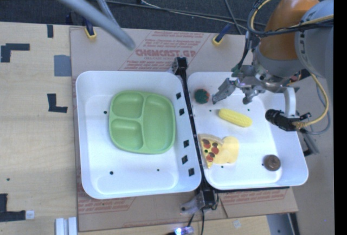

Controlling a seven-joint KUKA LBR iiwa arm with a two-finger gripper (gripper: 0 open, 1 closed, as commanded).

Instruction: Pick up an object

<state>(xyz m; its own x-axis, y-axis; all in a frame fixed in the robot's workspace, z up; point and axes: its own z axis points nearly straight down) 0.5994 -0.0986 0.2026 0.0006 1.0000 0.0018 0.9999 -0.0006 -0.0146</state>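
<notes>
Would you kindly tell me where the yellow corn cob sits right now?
The yellow corn cob lies in the right white bin, just below the open gripper, above the pizza slice and right of the small green ball.

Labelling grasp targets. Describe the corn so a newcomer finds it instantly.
Look in the right white bin, just below the gripper. The corn cob lies above the pizza slice: the one long, bumpy, all-yellow piece.

You see 2 glossy white plastic bins (89,136), a matt green plastic tray (142,122), on a wood-grain bench (32,141).
</notes>
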